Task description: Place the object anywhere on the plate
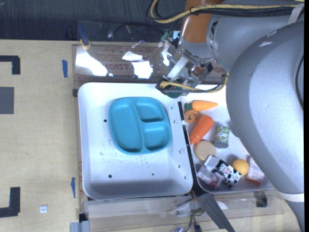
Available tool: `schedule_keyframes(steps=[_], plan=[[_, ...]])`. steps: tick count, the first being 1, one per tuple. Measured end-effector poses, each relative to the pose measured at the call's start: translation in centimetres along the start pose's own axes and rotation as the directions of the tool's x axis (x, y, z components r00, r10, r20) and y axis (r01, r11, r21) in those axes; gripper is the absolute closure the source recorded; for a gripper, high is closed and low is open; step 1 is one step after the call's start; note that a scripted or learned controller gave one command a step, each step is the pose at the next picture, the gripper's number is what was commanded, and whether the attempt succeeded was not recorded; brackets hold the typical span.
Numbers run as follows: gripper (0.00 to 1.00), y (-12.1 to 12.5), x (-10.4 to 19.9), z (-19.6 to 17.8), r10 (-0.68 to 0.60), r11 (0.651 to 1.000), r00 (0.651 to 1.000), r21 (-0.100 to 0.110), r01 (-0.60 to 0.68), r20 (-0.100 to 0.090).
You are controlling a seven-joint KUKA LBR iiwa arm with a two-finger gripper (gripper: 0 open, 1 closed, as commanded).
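Two shallow white bins sit side by side on the bench, left bin (91,129) and right bin (219,117), touching along their shared edge. Blue divided plastic plate (140,124) lies flat in the left bin, toward its far half, three compartments facing up. Grey arm with orange band (260,81) comes in from the right and covers much of the right bin. Gripper (175,76) hangs at the far edge, above the seam between the two bins and just beyond the plate's far right corner. Cannot tell how far it is open or whether it has hold of anything; view too cluttered there. Candidate objects all lie in the right bin, apart from the plate: small orange toy carrot (204,105) near the far end, larger orange toy carrot (201,128) slanted just below it, small green-labelled can (222,136) upright beside that, tan round disc (204,150) near the seam, black-and-white patterned cube (226,171) at the near end, and yellow rounded toy (240,166) touching the cube's right side.
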State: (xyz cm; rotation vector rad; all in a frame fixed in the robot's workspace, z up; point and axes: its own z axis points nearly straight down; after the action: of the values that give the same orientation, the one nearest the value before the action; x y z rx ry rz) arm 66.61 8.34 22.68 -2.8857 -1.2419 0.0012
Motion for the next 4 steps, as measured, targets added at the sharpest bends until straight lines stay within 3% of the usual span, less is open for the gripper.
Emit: schedule_keyframes(steps=[1, 2, 3, 4], plan=[[1.00, -1.9, -0.5, -14.8, 0.574, 0.819, 0.819, 0.001, -0.574, -0.007], [1.00, 2.3, -7.7, -21.0, 0.411, 0.911, 0.911, -0.002, -0.411, -0.003], [1.00, 7.5, -9.1, -20.7, 0.575, 0.818, 0.818, -0.001, -0.575, -0.001], [1.00, 7.5, -9.1, -21.7, 0.576, 0.818, 0.818, -0.001, -0.576, -0.005]])
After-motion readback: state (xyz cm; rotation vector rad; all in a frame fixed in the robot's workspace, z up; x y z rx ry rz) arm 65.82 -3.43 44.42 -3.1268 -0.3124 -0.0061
